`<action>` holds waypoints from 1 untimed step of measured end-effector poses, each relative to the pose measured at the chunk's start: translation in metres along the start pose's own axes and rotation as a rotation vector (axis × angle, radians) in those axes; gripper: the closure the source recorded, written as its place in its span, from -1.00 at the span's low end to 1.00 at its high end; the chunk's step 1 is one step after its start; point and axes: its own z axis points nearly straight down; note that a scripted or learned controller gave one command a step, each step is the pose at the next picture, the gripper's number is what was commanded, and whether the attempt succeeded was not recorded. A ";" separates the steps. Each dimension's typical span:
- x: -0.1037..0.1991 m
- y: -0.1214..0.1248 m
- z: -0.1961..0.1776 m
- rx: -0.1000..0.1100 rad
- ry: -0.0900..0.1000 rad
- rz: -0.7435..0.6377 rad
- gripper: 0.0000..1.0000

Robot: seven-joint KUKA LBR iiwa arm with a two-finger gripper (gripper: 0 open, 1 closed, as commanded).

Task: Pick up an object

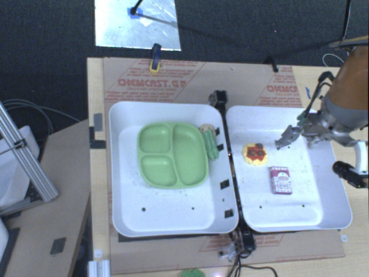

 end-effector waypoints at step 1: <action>-0.019 -0.011 0.044 0.004 0.000 0.003 -1.00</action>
